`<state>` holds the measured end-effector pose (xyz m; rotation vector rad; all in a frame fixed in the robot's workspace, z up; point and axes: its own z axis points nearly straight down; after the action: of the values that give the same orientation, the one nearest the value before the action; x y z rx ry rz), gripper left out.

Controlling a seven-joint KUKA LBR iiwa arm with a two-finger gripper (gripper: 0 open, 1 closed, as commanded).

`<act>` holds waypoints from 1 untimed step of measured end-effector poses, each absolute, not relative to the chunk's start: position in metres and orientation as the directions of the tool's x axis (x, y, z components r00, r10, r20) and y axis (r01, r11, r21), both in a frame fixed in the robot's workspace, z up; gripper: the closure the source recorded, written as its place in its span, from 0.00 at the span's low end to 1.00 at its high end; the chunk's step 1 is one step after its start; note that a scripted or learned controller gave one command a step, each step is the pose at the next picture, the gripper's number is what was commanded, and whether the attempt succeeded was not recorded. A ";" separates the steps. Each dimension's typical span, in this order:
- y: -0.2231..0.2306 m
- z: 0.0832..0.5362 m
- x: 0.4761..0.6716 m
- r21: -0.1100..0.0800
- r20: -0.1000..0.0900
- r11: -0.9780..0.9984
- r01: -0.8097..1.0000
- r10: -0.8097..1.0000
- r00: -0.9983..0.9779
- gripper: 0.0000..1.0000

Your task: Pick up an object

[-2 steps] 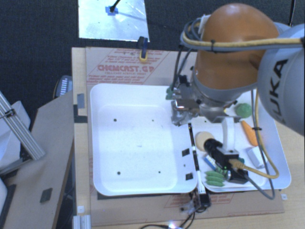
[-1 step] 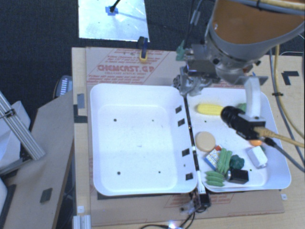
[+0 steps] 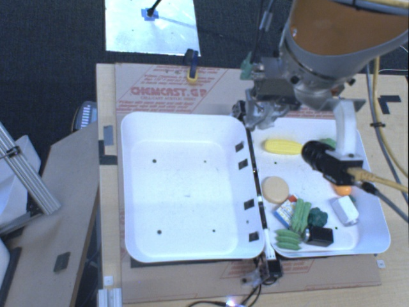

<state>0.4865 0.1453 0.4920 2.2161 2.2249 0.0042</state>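
A: Where do the jaws sit?

B: Low over the far left corner of the right bin, beside the divider. Whether they are clenched or released cannot be told.

A: And the objects?

B: In that bin: a yellow corn cob just right of the jaws, a tan disc nearer, green pieces in front. The left bin lies alongside on the tabletop.
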 end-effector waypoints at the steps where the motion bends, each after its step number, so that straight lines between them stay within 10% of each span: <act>1: 0.145 0.502 0.487 0.003 0.001 0.004 1.000 1.000 -0.004 1.00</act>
<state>0.4865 0.1449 0.5025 2.2161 2.2252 0.0039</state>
